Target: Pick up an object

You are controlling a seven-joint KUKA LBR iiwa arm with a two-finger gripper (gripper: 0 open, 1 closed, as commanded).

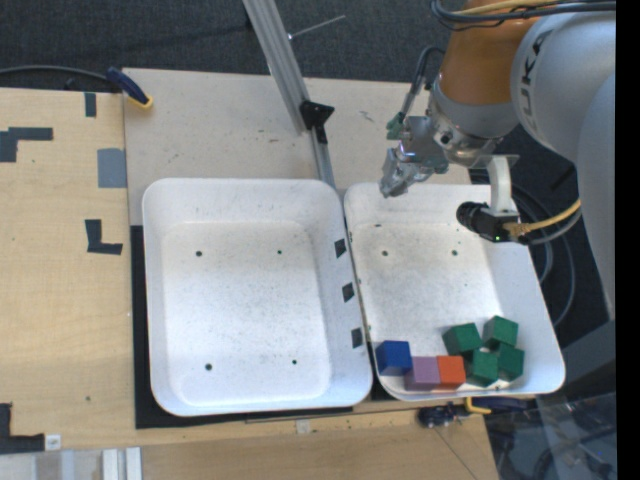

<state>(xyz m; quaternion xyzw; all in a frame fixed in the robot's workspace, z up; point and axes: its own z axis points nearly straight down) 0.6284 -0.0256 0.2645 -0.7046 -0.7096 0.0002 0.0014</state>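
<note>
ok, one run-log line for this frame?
phase: pre-grasp | gripper: above right bin far edge, nothing held | blocks: blue, purple, orange, green cluster in near corner

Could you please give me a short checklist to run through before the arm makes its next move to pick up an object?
1. Objects available: ok. Small blue cube, purple cube, orange cube and several green blocks lie in the right shallow white bin.
2. Objects separated for a clean grasp: not ok. They crowd together in the near corner, against the wall.
3. Two-finger gripper above a target: not ok. It sits at the bin's far rim, away from the cluster.
4. Gripper free of load: ok. Nothing shows between its fingers.
5. Path to cluster: ok. Bare bin floor lies between.
</note>
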